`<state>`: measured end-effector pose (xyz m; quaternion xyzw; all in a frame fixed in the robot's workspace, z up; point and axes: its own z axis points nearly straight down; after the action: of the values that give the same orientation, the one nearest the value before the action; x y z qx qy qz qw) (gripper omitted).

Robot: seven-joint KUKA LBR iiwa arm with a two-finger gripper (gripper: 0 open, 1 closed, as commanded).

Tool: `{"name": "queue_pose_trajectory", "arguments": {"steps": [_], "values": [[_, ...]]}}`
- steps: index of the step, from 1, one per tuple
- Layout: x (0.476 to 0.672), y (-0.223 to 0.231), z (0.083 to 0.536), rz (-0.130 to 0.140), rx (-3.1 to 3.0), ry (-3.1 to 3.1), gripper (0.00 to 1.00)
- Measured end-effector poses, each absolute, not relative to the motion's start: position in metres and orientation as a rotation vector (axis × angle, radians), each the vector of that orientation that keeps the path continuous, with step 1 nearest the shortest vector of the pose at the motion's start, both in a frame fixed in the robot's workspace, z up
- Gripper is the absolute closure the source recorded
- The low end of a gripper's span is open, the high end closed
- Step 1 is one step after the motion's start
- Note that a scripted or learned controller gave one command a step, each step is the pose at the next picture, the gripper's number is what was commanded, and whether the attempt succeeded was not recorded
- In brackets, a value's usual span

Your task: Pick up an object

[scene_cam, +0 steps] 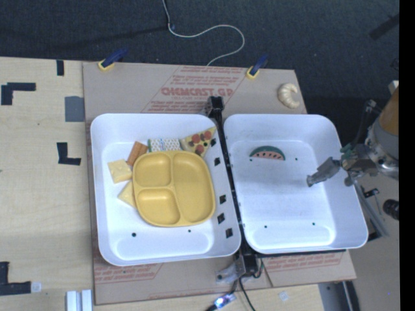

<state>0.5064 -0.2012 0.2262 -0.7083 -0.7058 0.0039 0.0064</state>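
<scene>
Watermelon slice (267, 153) sits alone at the far end of the right bin (292, 235). Gripper (322, 173) hovers nearby at the right rim; can't tell its state. Left bin (155, 241) holds a yellow divided plate (174, 188) over crackers (120, 171).

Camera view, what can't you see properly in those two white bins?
- Flat pieces in the left white bin: partly hidden under the yellow divided plastic plate.
- Claw: blurred; grip unclear.
- Grey robot arm: cut off by the right edge.

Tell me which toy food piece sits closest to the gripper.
The watermelon slice, lying alone in the right bin near the gripper; the other food pieces crowd around the yellow plate in the left bin.
</scene>
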Motion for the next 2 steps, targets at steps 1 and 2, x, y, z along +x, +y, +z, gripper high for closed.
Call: {"name": "queue_pose_trajectory", "arguments": {"steps": [1,2], "values": [[0.509,-0.201,0.233,0.002,-2.220,-2.221,0.00],[0.507,-0.201,0.190,0.005,-2.217,-2.220,0.00]]}}
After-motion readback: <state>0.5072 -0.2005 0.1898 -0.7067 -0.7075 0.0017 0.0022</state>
